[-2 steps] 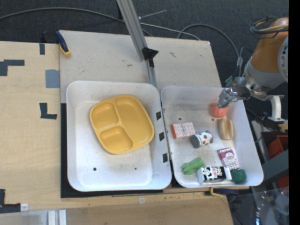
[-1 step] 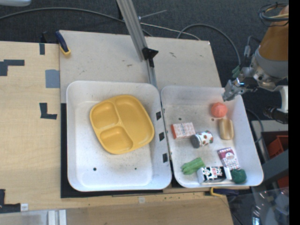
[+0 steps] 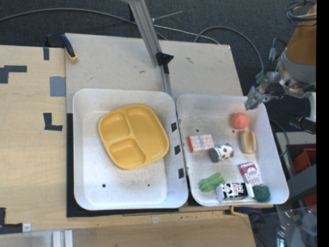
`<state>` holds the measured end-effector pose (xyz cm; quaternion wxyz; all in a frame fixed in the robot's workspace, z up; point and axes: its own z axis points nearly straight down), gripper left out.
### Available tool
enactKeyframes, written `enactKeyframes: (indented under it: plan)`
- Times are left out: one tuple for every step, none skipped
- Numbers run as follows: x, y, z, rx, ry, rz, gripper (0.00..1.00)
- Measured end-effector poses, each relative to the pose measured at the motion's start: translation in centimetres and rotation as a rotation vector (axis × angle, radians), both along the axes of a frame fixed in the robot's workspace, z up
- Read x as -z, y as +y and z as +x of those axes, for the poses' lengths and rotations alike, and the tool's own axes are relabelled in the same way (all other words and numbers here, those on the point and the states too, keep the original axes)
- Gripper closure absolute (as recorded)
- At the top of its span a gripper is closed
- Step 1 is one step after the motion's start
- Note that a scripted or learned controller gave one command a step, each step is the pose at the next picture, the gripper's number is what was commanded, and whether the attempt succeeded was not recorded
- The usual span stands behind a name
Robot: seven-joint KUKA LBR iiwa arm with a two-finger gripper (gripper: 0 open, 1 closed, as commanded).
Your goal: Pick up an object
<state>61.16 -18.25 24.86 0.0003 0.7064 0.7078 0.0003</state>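
Looking down on the bench (image 3: 118, 60), you see two white bins side by side. Left bin (image 3: 85, 179): it carries a yellow divided plate (image 3: 133, 135) alone. Right bin (image 3: 267, 138): it carries every small candidate for the pick. Arm (image 3: 300, 45): it enters from the right, with the gripper (image 3: 253, 103) poised over the upper right rim of the right bin; whether it is released or clenched cannot be told from this view, and nothing is seen in its grasp, so you should judge the pick as not yet made.

Contents of the right bin, larger to smaller: a black-and-white carton (image 3: 234, 190) at the lower edge, touching a green ball (image 3: 262, 193) on its right and lying just beside a green leafy toy (image 3: 212, 182) on its left; a pink-and-white box (image 3: 200, 142) near the middle; a small red packet (image 3: 250, 172); a tan bread roll (image 3: 248, 141); a small cup (image 3: 222, 152) lying on its side, just beside the box; an orange ball (image 3: 239, 120), nearest the gripper and just above the roll.

Risks you should weigh: the orange ball is round and would likely roll out from under an off-centre descent; the bin's raised wall close by may foul the approach; the crowded lower group invites a double grab or a nudge that scatters neighbours
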Motion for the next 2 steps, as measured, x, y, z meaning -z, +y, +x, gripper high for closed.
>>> enactKeyframes:
  plan:
    - [1.0, 5.0, 1.6, -0.004, 0.002, 0.001, 1.00]
    - [0.5, 10.7, 3.0, -0.006, 0.001, 0.002, 1.00]
